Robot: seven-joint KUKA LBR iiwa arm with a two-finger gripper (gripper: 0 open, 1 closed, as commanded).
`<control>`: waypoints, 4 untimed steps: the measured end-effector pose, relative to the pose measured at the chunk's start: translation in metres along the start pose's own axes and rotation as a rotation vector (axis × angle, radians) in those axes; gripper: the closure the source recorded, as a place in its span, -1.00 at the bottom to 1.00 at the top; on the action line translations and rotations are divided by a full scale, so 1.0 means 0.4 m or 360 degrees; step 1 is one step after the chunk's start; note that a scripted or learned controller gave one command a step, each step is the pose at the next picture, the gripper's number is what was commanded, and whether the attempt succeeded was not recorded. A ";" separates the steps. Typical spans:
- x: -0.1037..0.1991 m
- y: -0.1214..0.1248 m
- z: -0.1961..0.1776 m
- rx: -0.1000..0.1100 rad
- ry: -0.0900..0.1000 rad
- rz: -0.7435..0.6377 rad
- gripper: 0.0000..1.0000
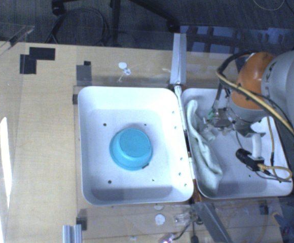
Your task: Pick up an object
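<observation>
Down in the right bin (268, 184), near its upper left quarter, sits the tool (211, 121), hung below the grey arm (284, 80) with its orange band (252, 75). Wrist and cabling crowd the view at that spot; cannot tell how far the tool is spread, nor whether anything is caught in it. Nothing visibly lifted.

Just beside the tool, to its left: a pale whitish-green cloth (201, 146), rumpled into a long strip lying against the bin's left wall, running from the upper corner down toward the lower one. Its upper part looks touching or nearly touching the tool; overlap too muddled to say which. Judged the likely target, since it is the one loose thing within the tool's reach. Soft and bunched against a wall, so a pinch may well take only a fold, or slip.

Black cable with a yellow lead (261, 167) loops from the arm across the right bin's floor. It belongs to the rig, not the pick.

Left bin (94, 186), across the divider: a blue bowl (132, 149), upside down, about centre, well apart from the tool. Rounded upturned base would give poor purchase for two fingers.

Wooden surface (45, 151) carries both bins. Black tape patches (34, 58) near its far left corner, probably position marks. No brand, label or legible writing anywhere.

Step judged: at the cloth, grasp not confirmed.
</observation>
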State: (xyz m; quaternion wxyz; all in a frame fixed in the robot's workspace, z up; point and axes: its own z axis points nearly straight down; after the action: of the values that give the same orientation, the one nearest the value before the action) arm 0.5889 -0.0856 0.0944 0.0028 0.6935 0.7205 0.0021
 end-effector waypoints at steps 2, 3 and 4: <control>0.085 0.193 -0.219 0.0010 0.0001 -0.0178 1.00; 0.189 0.210 -0.219 0.0010 -0.0001 -0.0197 1.00; 0.342 0.165 -0.410 0.0009 0.0001 -0.0180 1.00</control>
State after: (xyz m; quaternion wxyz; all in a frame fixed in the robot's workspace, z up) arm 0.6485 0.0538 0.2587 0.0006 0.6518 0.7584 0.0000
